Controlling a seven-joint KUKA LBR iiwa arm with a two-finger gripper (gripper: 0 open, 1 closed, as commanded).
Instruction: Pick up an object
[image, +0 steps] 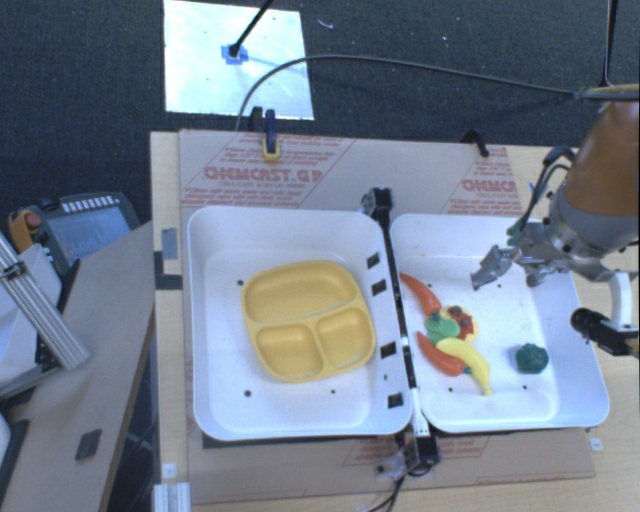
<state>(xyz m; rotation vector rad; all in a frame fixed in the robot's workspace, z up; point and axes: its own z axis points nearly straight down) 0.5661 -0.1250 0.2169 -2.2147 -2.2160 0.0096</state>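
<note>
Shows the claw (513, 272) hanging over the right bin (578, 400), up the picture from the banana (472, 364) and a little to its picture-right. Looks spread: two grey fingers (491, 268) standing apart with bare white bin floor between them. Pinches nothing and touches none of the toys. Hangs from a grey wrist with an orange band (610, 160) above it, reaching in well to the banana's picture-right.

Finds the toys to pick from lying loose in the same bin as the banana. Counts the banana itself, yellow and curved, slanting down toward the picture's bottom right. Has a short red pepper (439, 355) touching the banana's left side. Sets a small green and red piece (449, 323) just above the banana, its exact kind too small to tell. Puts a long orange-red chilli (421, 293) further up and left of the banana, near the black strip (390, 300) joining the two bins. Leaves a dark green knobbly lump (531, 358) alone to the banana's picture-right, apart from the cluster and nearly below the claw in the picture.

Places a yellow tray (305, 320) with three compartments well to the banana's picture-left, flat in the left bin (215, 300), across the black strip.
</note>
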